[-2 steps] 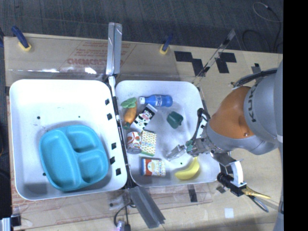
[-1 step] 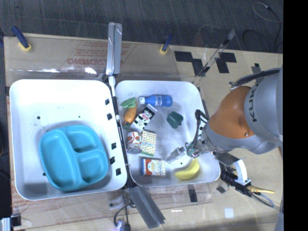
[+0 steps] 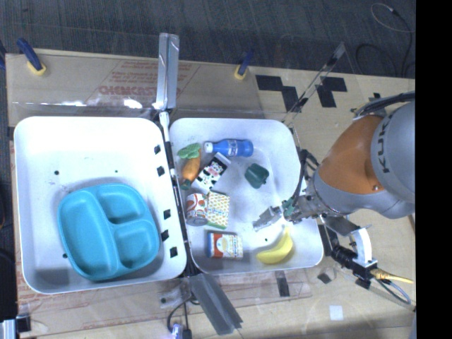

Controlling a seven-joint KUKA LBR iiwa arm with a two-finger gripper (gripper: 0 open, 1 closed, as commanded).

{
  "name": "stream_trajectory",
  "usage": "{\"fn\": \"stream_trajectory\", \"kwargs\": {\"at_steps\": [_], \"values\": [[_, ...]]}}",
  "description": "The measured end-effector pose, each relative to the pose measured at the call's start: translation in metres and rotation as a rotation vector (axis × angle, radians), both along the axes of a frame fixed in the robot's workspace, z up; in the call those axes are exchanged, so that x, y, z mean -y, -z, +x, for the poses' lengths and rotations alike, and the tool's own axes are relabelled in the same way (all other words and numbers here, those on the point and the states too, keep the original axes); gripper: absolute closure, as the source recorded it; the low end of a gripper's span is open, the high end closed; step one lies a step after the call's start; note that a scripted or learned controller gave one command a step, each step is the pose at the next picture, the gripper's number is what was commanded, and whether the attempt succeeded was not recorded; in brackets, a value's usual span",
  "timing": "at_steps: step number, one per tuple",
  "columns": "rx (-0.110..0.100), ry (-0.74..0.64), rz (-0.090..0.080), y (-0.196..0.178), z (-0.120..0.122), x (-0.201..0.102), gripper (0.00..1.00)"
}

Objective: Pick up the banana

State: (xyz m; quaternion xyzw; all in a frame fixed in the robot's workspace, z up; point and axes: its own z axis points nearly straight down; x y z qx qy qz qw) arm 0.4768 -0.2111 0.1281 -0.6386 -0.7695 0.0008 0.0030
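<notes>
A yellow banana [image 3: 277, 249] lies in the right bin [image 3: 233, 129], near its front right corner. My gripper [image 3: 269, 218] hangs just above and a little left of the banana, reaching in from the right over the bin's right wall. Its grey fingers point left. Nothing shows between them. The grey arm with its orange band [image 3: 352, 162] stands outside the bin at the right.
The right bin also holds a blue bottle [image 3: 229, 147], a green cup [image 3: 257, 175], a carrot [image 3: 190, 167], a black and white box [image 3: 210, 174], a patterned packet [image 3: 216, 209] and a small carton [image 3: 224, 245]. The left bin [image 3: 42, 140] holds a blue divided tray [image 3: 109, 229].
</notes>
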Motion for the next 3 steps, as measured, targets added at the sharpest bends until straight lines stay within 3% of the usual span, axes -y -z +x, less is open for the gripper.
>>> {"fn": "stream_trajectory", "kwargs": {"at_steps": [1,2,3], "values": [[0.000,-0.031,0.001,0.0394,0.0003,-0.0019,0.00],[-0.001,-0.064,0.001,0.0393,0.0001,-0.0015,0.00],[-0.006,-0.069,0.004,0.0326,0.0006,-0.0018,1.00]]}}
